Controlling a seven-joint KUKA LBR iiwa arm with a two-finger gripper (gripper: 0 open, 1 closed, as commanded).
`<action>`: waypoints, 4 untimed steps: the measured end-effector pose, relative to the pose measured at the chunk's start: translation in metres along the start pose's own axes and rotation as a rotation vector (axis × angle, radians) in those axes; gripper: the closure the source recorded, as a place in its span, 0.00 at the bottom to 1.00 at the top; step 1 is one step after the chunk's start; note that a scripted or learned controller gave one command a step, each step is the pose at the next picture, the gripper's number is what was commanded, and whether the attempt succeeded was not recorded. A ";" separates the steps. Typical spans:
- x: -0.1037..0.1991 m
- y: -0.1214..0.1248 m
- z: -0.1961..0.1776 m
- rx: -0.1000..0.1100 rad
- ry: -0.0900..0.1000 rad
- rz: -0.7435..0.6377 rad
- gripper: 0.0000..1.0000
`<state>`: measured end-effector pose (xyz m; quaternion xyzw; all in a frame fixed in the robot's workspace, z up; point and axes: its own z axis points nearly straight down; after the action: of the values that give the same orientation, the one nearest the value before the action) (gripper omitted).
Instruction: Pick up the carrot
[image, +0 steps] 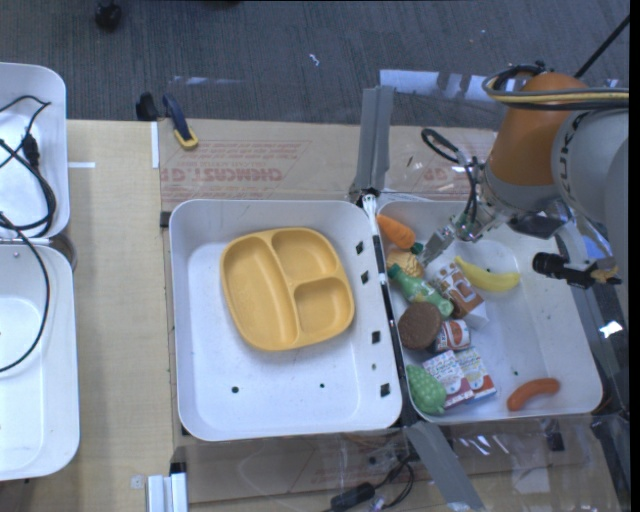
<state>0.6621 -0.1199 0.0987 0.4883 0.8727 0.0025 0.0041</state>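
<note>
The carrot (397, 232) is a small orange piece lying at the far left corner of the right bin (560, 345), close against the wall between the two bins. My gripper (441, 243) hangs low over the far part of that bin, a short way to the right of the carrot and apart from it. It sits just above a yellow banana (487, 276). The grey arm with its orange band (528, 140) reaches in from the right behind it.
Around the carrot lie a piece of corn (405, 265), a green bottle (420, 288), a brown round disc (420, 325), small cans and a printed box (458, 378). A reddish sausage (533, 393) rests near the front right. The left bin (200, 400) holds a yellow divided plate (288, 288).
</note>
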 end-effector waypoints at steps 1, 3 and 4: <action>0.008 0.004 0.000 0.005 -0.007 -0.048 0.00; 0.011 0.006 0.000 0.003 -0.008 -0.005 0.00; 0.011 0.007 0.001 0.000 -0.004 0.098 0.00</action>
<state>0.6617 -0.1067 0.0979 0.5305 0.8477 0.0018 0.0058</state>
